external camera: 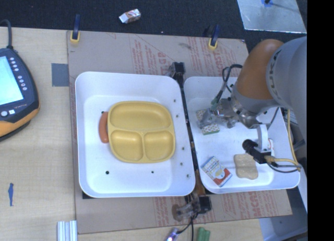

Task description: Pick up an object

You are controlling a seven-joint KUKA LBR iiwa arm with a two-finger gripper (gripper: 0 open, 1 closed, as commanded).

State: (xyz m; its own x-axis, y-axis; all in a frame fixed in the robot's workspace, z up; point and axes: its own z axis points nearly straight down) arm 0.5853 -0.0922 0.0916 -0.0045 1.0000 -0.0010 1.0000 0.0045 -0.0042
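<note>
Big grey arm (271, 73) hung low over the right bin (282, 182).
Its gripper (219, 112) sat down by a small spotted packet (207, 122), likely to grab it; grip could not be told; bread (245, 166) and carton (216, 170) lay near.

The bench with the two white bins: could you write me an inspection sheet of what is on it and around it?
Surface: cardboard sheet clamped on a wooden bench, bearing a left bin and a right bin.
Job's things: small carton, tan bread-like piece and patterned packet in the right bin; yellow divided tray in the left bin with an orange sausage-like item beside it.
Clutter: wrapped scrap on the dark floor.
End effector: low over the patterned packet; nothing seen gripped.
Cables: black and yellow leads by the arm.
Surroundings: orange-edged handheld screen at left.
</note>
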